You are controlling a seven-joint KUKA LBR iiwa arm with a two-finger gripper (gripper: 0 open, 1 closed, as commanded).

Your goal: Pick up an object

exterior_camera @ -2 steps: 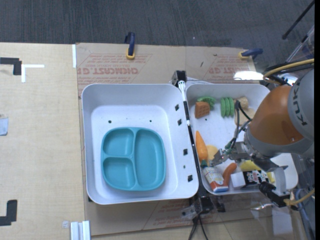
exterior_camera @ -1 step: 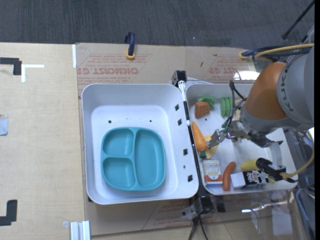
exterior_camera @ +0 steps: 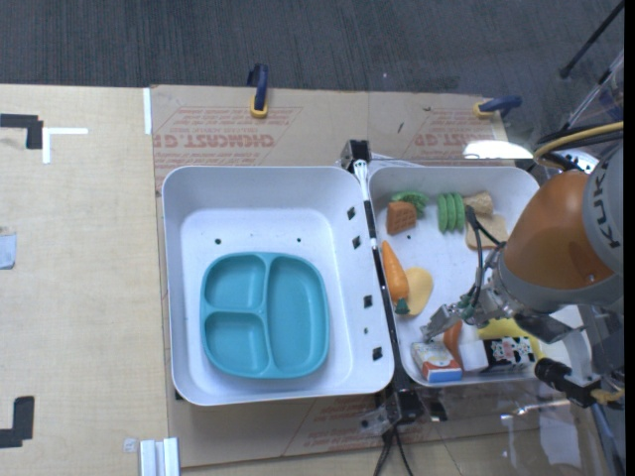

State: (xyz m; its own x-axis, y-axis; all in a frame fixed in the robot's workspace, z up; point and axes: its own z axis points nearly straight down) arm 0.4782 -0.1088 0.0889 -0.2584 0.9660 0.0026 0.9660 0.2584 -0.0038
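Orange-banded arm over right bin

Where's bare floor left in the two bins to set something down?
Left bin: a bare white strip rings the blue divided plate, widest along its top edge. Right bin: crowded. Carrot, green pods and cartons surround the gripper; a small bare patch lies between the pods and the gripper.
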